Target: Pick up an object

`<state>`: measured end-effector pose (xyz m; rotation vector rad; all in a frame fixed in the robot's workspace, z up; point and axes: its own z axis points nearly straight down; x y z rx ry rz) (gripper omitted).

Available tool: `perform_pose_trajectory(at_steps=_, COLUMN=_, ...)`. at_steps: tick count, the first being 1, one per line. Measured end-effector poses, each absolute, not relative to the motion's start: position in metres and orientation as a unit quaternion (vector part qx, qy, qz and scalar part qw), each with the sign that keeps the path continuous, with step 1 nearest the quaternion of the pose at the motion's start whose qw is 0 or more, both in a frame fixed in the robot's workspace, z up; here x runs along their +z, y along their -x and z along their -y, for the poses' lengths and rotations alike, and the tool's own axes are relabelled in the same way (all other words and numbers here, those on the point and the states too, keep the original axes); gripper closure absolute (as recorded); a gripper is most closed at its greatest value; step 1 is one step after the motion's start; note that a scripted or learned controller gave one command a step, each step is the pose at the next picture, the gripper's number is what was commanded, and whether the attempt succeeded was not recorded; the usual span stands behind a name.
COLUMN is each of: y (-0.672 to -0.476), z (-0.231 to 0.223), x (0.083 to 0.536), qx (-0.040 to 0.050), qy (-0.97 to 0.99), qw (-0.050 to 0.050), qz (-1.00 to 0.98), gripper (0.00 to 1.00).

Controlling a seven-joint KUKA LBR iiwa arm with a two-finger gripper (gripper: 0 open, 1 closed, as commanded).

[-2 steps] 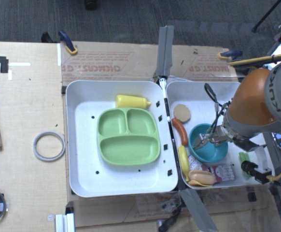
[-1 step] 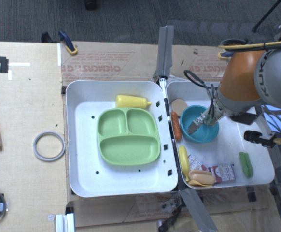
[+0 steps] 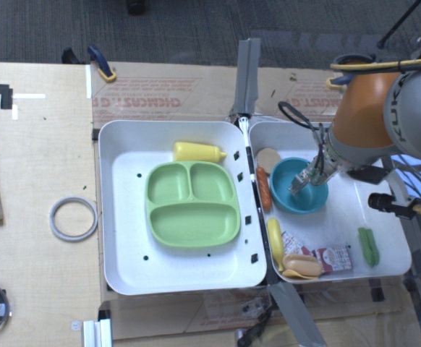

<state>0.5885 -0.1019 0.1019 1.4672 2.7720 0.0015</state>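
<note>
Here, a round blue bowl (image 3: 299,186).

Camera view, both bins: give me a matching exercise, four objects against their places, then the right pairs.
Objects:
1. green divided plate
2. yellow bottle
3. blue bowl
4. green pickle-shaped toy

Places:
A. right bin, near its right edge
B. left bin, at the far wall behind the plate
C. right bin, under the gripper
D. middle of the left bin

Pairs: 1-D, 2-B, 3-C, 4-A
</note>
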Motion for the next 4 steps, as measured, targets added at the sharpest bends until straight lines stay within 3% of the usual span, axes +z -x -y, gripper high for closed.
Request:
perform_pose_trajectory(at_steps=1, y=-0.588, z=0.102, x=0.102, qx=0.0003, qy=-0.468, qw=0.002, qz=-0.884, gripper=0.0)
perform_pose_trajectory(at_steps=2, y=-0.589, z=0.103, x=0.111, qx=0.0007, qy=-0.47, qw=0.003, qz=-0.883, gripper=1.0)
perform_pose_trajectory(at_steps=3, y=-0.589, z=0.103, x=0.111, qx=0.0006, qy=-0.47, qw=0.003, qz=-0.883, gripper=0.0)
perform_pose_trajectory(at_steps=4, y=-0.58, z=0.124, x=0.094, qx=0.0013, qy=-0.54, qw=0.002, qz=-0.841, gripper=0.0)
